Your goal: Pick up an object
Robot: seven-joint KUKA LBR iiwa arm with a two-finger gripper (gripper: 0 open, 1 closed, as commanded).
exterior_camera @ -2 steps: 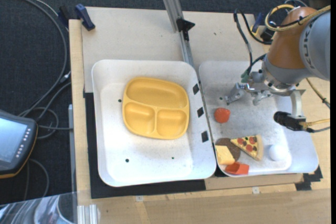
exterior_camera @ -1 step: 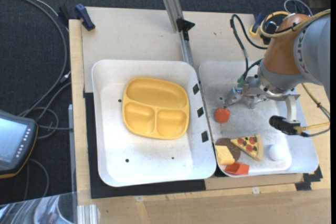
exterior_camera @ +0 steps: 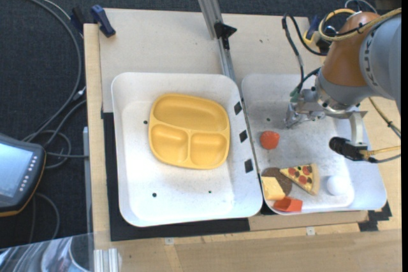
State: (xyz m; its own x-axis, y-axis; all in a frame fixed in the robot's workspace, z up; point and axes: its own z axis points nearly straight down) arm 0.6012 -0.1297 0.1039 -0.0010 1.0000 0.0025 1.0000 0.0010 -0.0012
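Note:
The right bin (exterior_camera: pixel 255 95) holds several toy foods. A small red-orange ball (exterior_camera: pixel 269 139) lies near its middle left. Along the front edge lie a pizza slice (exterior_camera: pixel 301 178), a yellow cheese block (exterior_camera: pixel 273 188) with a brown piece (exterior_camera: pixel 276 172) behind it, an orange-red piece (exterior_camera: pixel 288 204) and a white ball (exterior_camera: pixel 336 185). My gripper (exterior_camera: pixel 295 119) is low over the bin floor, up and to the right of the red-orange ball and apart from it. Nothing shows in its grasp.
A yellow divided plate (exterior_camera: pixel 189 130) lies in the left bin (exterior_camera: pixel 127 156). A slanted metal pole (exterior_camera: pixel 210 3) rises from between the bins. A black cable connector (exterior_camera: pixel 347 148) hangs by the arm over the right bin's right side.

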